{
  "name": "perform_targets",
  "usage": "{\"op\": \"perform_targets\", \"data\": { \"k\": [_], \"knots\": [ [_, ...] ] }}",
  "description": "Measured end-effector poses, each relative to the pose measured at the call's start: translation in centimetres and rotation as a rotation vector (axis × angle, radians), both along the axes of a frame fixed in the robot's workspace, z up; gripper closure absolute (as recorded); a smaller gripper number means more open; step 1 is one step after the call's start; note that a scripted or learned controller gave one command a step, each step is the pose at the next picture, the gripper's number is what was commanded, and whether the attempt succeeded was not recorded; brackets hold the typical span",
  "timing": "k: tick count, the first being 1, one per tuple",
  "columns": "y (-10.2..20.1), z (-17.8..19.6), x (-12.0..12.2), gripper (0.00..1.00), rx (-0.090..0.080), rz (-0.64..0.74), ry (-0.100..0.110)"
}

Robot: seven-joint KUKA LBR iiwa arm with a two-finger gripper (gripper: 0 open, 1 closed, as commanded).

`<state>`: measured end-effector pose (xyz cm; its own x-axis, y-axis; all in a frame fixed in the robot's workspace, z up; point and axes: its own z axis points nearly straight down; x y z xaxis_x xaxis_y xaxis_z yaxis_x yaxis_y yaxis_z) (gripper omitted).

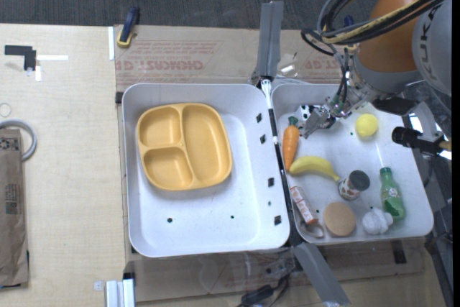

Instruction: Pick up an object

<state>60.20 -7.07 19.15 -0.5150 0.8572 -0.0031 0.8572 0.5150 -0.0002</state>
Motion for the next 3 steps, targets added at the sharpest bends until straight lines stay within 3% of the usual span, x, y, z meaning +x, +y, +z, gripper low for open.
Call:
{"op": "perform_targets", "data": {
  "k": [1,2,3],
  "knots": [
    [-4.8,-7.6,1.6,0.00,-0.003,-0.025,-0.027],
    [-5.1,-6.6,1.6,1.00,-0.009,-0.026,-0.031],
    [-3.6,1.8,1.6,1.00,0.000,0.205,-0.002]
  ]
}}
